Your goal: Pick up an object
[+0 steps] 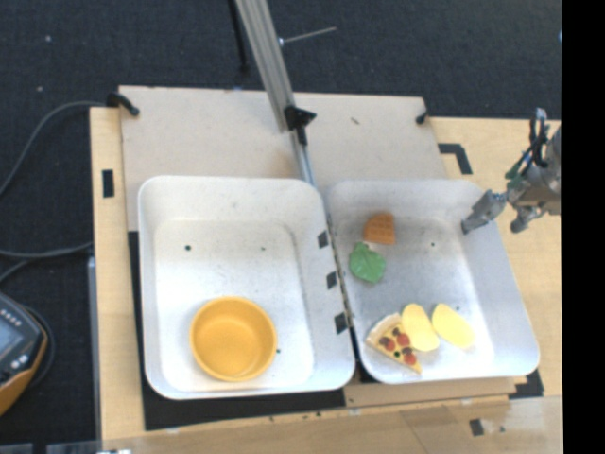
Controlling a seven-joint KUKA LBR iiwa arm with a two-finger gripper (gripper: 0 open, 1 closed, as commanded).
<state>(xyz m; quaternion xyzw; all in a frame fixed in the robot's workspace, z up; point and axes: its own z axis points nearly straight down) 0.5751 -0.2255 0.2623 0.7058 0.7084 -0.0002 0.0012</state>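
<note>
The right bin (492, 291) holds a brown-orange bun-like piece (380, 228), a green leafy piece (368, 263), a pizza slice (390, 344) and two pale yellow pieces (419, 327) (453, 325). A yellow bowl (233, 338) sits in the left bin (170, 253), near its front. My gripper (493, 223) hangs over the right bin's far right rim, open, with nothing between its fingers. It stands well to the right of the bun-like piece and apart from every object.
A slanted metal pole (272, 60) rises from the bench behind the seam between the bins. A cable (47, 130) and a dark device (14, 343) lie left of the bench. Black clips (333, 280) mark the seam.
</note>
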